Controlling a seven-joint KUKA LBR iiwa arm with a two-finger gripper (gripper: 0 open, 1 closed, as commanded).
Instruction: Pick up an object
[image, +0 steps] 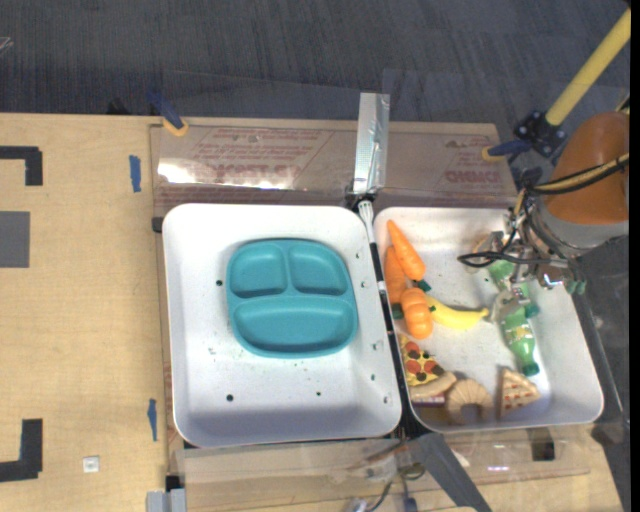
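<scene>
The left bin (190, 380) takes the middle of the frame and holds one teal divided plate (291, 297) with three compartments, set toward its upper half; bare white floor runs all around the plate, widest along the bottom edge.

The right bin (583, 395) carries the toy food. Along its left wall lie two carrots (403, 252), long axes running from upper left to lower right, with one orange (416, 316) just below them. One banana (458, 316) lies nearly level, its long axis left to right, tips curling up. At the lower left sits one pizza slice (422, 367), then one brown pastry (466, 393), then a second pizza wedge (516, 388). One green bottle (520, 338) lies with its long axis near vertical in the frame.

The gripper (514, 292) hangs directly over the bottle's upper end, tangled with cables; whether it is parted or closed cannot be told. Open floor lies in the bin's centre and upper middle.
</scene>
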